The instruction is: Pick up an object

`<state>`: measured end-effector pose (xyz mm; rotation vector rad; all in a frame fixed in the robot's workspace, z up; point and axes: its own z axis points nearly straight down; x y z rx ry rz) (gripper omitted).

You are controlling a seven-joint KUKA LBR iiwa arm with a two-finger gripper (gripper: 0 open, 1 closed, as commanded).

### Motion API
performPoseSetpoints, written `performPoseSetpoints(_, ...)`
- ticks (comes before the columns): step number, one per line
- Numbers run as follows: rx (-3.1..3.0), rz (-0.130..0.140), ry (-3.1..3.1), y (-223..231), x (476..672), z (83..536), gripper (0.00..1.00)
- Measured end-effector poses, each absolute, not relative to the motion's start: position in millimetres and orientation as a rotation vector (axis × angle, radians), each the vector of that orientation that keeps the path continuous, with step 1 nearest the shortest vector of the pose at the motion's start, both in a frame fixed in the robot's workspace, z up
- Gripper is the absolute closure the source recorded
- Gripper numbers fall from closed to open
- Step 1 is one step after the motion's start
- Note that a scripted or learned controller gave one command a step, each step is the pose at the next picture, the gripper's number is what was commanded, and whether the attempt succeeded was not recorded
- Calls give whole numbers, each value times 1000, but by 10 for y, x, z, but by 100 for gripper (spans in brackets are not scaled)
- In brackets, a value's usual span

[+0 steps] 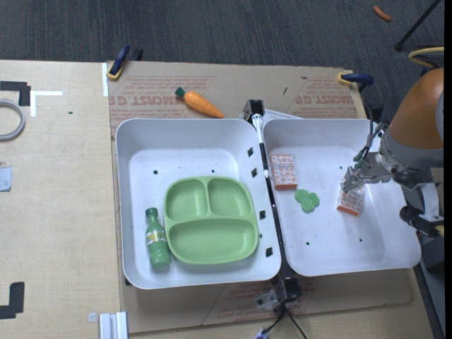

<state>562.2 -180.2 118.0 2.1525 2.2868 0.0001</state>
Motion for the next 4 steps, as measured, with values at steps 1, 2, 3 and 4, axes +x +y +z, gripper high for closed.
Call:
performPoseSetpoints(1,2152,0,2287,-1802,5622,1180,0)
performPoseSetpoints(2,1682,6,2636,-1922,5399,979,0)
performPoseSetpoints(3,1682,7,2631,-1929,5414,1087,100)
performPoseSetpoints(4,1727,1,2621,-1194,5200,2012,100)
